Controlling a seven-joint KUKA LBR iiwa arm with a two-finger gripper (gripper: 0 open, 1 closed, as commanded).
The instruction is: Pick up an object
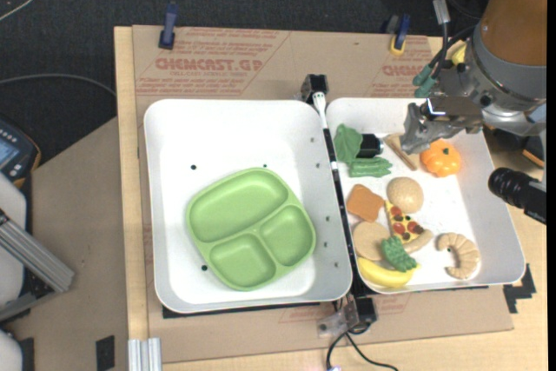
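Note:
My gripper point(425, 135) hangs low over the back part of the right bin point(486, 226), coming in from the right. Just below and to its right lies an orange toy pumpkin point(442, 160), touching or nearly touching the gripper's tip. A tan wooden wedge point(399, 151) is partly hidden under the gripper's left side. Left of it lie a green leafy toy point(354, 145) and a small black piece point(371, 145). Nothing shows as lifted off the bin floor.
The right bin also holds an orange toast slice point(365, 203), a round bun point(405, 193), a pizza slice point(407, 228), a banana point(383, 274), a broccoli piece point(398, 255) and a croissant point(460, 254). The left bin point(174, 152) holds a green divided plate point(250, 227).

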